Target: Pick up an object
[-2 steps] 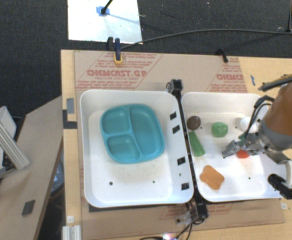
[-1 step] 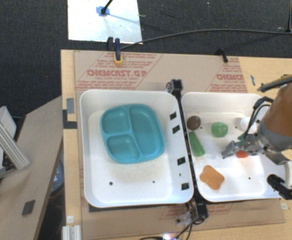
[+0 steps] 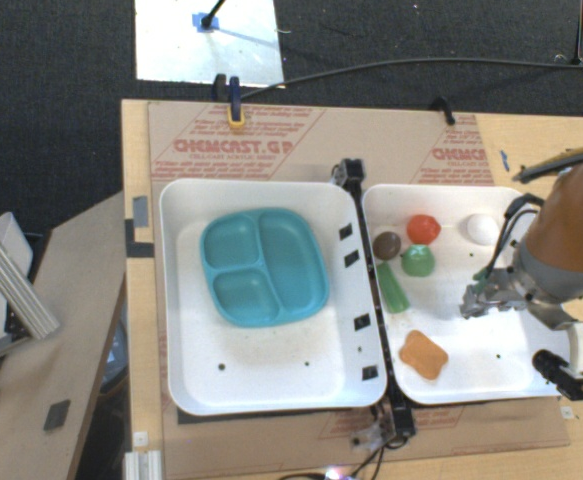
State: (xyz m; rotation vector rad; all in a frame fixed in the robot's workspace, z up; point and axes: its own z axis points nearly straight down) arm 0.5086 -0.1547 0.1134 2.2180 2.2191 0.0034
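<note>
Over the right bin (image 3: pixel 501 368) the tool (image 3: pixel 476 298) hovers low above bare floor, nothing visibly held; its spread I cannot tell. Orange piece (image 3: pixel 423 354), green ball (image 3: pixel 418 260) and red ball (image 3: pixel 423 229) lie unpicked.

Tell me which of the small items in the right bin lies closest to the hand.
The orange piece, low in the right bin, looks closest to the hand. The white ball is a close second; the red, green and brown items sit further left.
</note>
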